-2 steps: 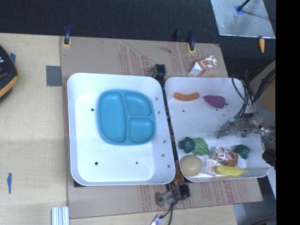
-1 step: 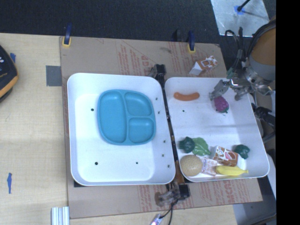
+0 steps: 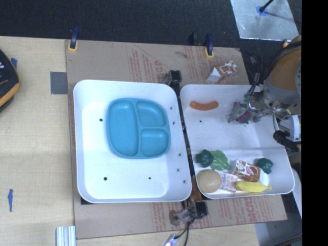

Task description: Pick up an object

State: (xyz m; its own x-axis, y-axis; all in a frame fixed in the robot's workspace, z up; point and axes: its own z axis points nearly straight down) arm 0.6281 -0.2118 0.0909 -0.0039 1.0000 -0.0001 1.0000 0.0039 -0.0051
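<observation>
My gripper [image 3: 241, 114] is low over the upper right part of the right bin [image 3: 205, 132], on the grey arm that comes in from the right. A small purplish thing [image 3: 245, 119] shows right at its tip; whether it is gripped is unclear. An orange-brown sausage [image 3: 204, 105] lies to the gripper's left, apart from it. Along the bin's front lie a green broccoli piece [image 3: 204, 158], a green leaf [image 3: 220, 161], a tan bun [image 3: 209, 181], a printed packet [image 3: 247, 170], a yellow banana [image 3: 252, 187] and a dark green piece [image 3: 264, 164].
The left bin [image 3: 92, 178] holds a blue divided plate [image 3: 138, 127]. A small carton [image 3: 223, 72] lies on the cardboard behind the right bin. Clamps [image 3: 208, 44] pin the cardboard's back edge. A black and yellow device [image 3: 6, 81] sits at the far left.
</observation>
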